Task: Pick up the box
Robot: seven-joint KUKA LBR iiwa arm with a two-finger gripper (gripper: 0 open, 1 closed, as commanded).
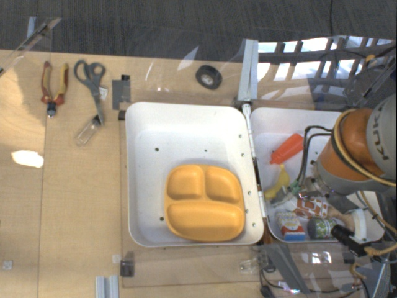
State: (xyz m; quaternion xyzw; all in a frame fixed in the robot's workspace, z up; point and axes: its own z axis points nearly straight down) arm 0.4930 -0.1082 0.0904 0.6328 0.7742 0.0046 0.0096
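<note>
Counter [74, 185] with two bins: gripper [304, 194] (grip state I cannot tell) hovers over the box [308, 205] at the right bin's [267, 120] six o'clock; the descent seems next

A light wooden bench [68, 191] sits here. Dark floor [155, 11], maybe carpet, lies at twelve o'clock. Sunlight falls at nine.

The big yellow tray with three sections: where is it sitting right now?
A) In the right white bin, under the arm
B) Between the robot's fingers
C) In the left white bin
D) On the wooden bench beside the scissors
C: the yellow tray lies flat in the left bin, toward its near side, while the arm hangs over the right bin among the small items there.
</note>
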